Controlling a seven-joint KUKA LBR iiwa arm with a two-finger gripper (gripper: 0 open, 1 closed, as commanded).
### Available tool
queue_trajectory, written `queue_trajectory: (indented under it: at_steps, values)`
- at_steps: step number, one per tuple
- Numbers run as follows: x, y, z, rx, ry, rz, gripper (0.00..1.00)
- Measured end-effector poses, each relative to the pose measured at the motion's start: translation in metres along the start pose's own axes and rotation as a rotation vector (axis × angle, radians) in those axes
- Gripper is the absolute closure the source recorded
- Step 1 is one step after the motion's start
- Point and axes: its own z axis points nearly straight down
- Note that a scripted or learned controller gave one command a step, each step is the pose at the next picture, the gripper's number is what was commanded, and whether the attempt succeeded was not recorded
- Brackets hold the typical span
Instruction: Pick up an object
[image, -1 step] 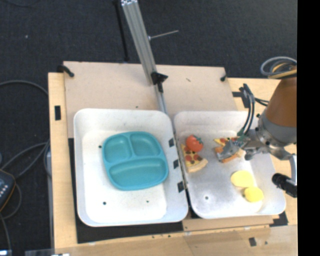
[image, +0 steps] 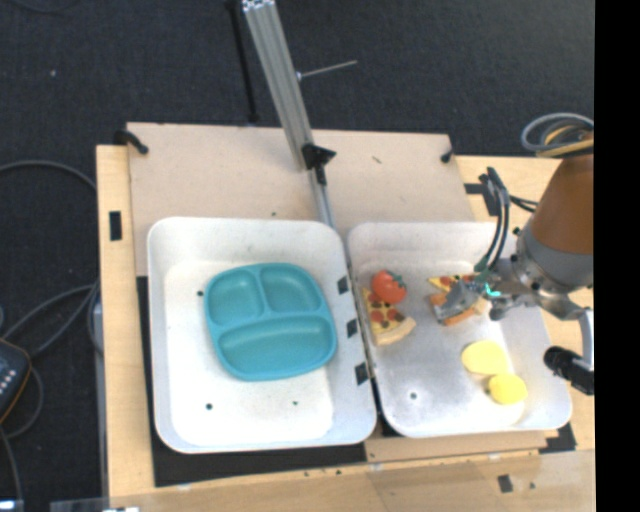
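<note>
In the right bin (image: 440, 410) lie a red tomato-like toy (image: 388, 288), a pizza slice toy (image: 390, 322), an orange and yellow toy (image: 450, 298), a pale yellow disc (image: 483, 356) and a yellow ball (image: 507, 389). My gripper (image: 461, 299) reaches in from the right and sits low over the orange and yellow toy, its grey fingers right on top of it. From this angle the fingers blend with the toy.
The left bin (image: 180, 400) holds a teal divided plate (image: 270, 320). A slanted metal pole (image: 290, 100) rises from the back between the bins. Cables loop near the arm's orange band (image: 570, 205) at the right.
</note>
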Motion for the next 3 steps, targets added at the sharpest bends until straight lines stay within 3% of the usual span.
queue_trajectory:
  at_steps: [2, 3]
  values:
    - [-0.002, -0.001, 0.101, 0.007, -0.001, 0.002, 0.00]
    - [-0.003, -0.001, 0.121, 0.004, -0.001, 0.002, 0.00]
